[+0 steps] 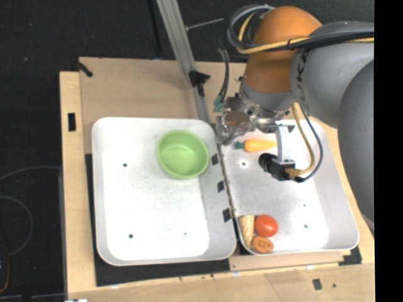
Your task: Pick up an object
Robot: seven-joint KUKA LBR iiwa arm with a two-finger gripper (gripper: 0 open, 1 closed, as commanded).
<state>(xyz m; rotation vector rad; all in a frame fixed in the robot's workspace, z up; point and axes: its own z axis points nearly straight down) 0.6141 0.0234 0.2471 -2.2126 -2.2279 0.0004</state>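
A round green plastic bowl (183, 154) sits in the left white bin (113, 187). In the right white bin (315, 225), the gripper (230, 129) hangs beside a small orange carrot-shaped toy (259, 145); a red tomato (266, 225) lies near the front corner.

Tan wooden bench (138, 90), black floor around it, slanted metal post (176, 36)
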